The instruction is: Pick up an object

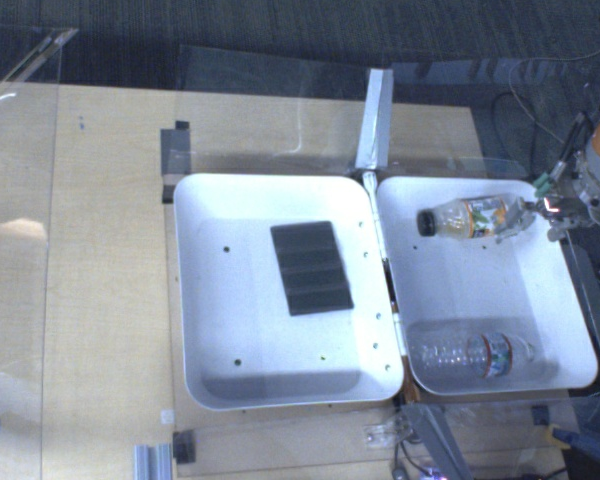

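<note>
Camera view: the gripper (pixel 540 208) sits at the right edge of the frame, over the upper right corner of the right bin (pixel 580 313). It has an amber bottle (pixel 467 218) by its base end; the bottle sticks out sideways to the left, dark cap toward the bin divider, and looks lifted off the floor.

Risk: an end grip on a smooth, round bottle with a long overhang means it could pivot or slide out once the arm moves. It could also clip the bin wall.

Claw: clenched on the bottle's bottom end, as far as I can judge; the finger gap itself is too small to read.

Also there: a clear bottle (pixel 470 353) lies at the lower right, and a dark ridged block (pixel 311 267) lies in the left bin (pixel 205 298).
</note>
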Available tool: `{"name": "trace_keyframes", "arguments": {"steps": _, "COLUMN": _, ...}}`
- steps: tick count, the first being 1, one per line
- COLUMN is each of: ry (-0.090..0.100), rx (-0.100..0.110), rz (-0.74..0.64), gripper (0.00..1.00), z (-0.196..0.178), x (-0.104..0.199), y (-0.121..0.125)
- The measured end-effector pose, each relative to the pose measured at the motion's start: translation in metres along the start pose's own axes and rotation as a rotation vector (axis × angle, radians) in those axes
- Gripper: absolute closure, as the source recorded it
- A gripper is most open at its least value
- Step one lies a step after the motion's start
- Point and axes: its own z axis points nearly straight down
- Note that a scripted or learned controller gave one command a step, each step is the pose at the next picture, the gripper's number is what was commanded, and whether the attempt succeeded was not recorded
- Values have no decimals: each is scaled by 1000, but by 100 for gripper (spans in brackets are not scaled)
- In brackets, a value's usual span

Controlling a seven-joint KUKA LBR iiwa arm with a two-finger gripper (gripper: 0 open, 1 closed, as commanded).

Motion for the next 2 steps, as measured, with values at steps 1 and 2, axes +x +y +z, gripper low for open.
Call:
{"name": "trace_keyframes", "arguments": {"steps": 1, "ry": -1, "rx": -4, "rz": 8, "gripper": 0, "z": 105, "x": 2, "y": 64}}
{"name": "trace_keyframes", "arguments": {"steps": 2, "ry": -1, "rx": -2, "rz": 60, "gripper": 0, "z": 127, "x": -8, "y": 28}}
